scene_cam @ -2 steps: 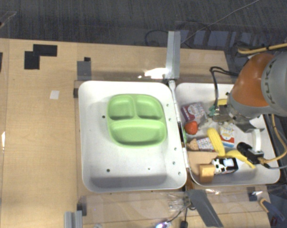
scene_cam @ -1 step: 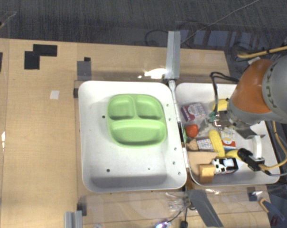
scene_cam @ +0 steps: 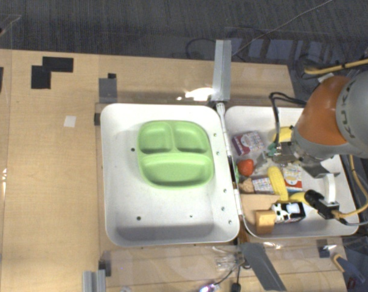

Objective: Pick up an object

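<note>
In the right bin (scene_cam: pixel 348 221), right of centre frame, the gripper (scene_cam: pixel 282 154) is being held low over the clutter; its grasp state cannot be told. The yellow corn cob (scene_cam: pixel 276 183) is lying just below it, long axis running roughly top-to-bottom

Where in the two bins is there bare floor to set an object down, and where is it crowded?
Free: the left bin floor around the green tray, widest along the near wall. Crowded: the right bin, with corn, a red toy and the arm overhead.
</note>
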You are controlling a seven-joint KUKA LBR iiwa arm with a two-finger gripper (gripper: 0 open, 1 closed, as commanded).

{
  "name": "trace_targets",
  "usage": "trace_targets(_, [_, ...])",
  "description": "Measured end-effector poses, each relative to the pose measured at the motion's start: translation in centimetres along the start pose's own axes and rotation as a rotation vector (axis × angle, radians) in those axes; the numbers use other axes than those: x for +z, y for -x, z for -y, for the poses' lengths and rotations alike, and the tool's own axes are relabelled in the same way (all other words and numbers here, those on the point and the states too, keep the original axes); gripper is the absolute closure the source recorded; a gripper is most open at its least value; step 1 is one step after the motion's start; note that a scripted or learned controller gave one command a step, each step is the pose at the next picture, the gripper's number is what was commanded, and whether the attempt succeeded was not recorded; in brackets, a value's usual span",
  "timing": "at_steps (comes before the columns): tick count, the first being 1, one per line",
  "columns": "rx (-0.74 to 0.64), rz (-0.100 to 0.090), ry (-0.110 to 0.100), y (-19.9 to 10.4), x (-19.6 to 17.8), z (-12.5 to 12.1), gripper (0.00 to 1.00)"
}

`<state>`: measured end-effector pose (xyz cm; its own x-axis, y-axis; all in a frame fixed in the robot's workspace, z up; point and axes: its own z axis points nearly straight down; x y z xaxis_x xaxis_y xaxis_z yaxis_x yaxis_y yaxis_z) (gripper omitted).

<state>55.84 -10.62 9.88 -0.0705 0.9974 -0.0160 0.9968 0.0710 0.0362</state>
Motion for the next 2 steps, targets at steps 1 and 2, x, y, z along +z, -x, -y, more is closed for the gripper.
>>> trace_targets(1, [-0.002, -0.002, 0.003, 0.0, -1.2, -0.2, 1.00])
trace_targets(2, [0.051, -0.014, -0.031, -4.8, -8.6, -7.3, 1.00])
